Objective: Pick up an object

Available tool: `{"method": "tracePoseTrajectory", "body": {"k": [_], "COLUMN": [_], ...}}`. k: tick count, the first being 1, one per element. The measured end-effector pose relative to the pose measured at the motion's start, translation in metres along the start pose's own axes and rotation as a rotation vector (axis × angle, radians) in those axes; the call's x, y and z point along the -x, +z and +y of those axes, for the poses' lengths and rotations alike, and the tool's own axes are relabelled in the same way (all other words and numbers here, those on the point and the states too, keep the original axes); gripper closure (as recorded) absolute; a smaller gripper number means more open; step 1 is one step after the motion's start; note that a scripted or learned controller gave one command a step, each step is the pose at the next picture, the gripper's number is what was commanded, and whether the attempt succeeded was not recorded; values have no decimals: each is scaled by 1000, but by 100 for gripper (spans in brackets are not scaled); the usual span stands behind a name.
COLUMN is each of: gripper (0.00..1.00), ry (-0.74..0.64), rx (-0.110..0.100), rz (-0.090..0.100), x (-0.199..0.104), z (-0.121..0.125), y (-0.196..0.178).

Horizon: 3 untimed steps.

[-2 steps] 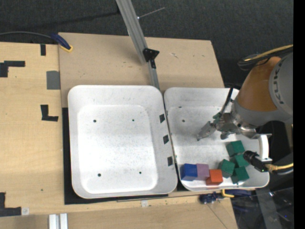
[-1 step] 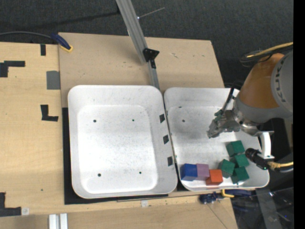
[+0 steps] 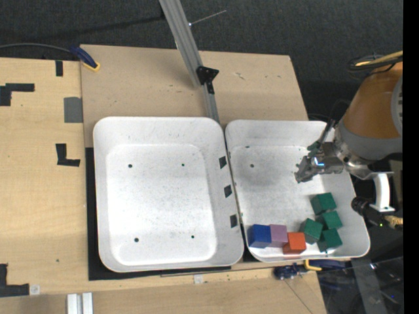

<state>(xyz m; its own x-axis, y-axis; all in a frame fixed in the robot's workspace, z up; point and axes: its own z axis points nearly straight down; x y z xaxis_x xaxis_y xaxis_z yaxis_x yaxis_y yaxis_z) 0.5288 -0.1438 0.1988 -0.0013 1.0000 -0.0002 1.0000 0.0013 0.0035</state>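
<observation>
- We see the grey arm with its orange band reaching in over the right bin (image 3: 262, 136), its end effector (image 3: 306, 170) poised above the bin's bare upper floor, nothing visibly gripped.
- We cannot tell whether it is released or clenched; the tip is small and blurred.
- The candidates for the pick lie along that bin's lower edge: a blue block (image 3: 260, 234), a purple block (image 3: 278, 233) and an orange block (image 3: 296, 242) in a touching row, with a cluster of green blocks (image 3: 324, 220) toward the bin's lower right corner.
- The left bin (image 3: 105, 136) sits beside it on the worktop (image 3: 144, 77).
- In our judgement the approach is the step in hand: the end effector is near the topmost green block, up-bin from it, not yet over any piece.
- To do it well, we would centre over that topmost green block, which stands a little freer than its neighbours, descend straight, and close across its flat faces well clear of the bin wall.
</observation>
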Motion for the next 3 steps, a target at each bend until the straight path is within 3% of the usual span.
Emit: {"method": "tracePoseTrajectory", "body": {"k": [2,3], "gripper": [100,100], "ry": [-1,-4], "rx": [0,-6], "rz": [0,1], "x": [-1,-48], "z": [-6,-2], "y": [-100,-78]}}
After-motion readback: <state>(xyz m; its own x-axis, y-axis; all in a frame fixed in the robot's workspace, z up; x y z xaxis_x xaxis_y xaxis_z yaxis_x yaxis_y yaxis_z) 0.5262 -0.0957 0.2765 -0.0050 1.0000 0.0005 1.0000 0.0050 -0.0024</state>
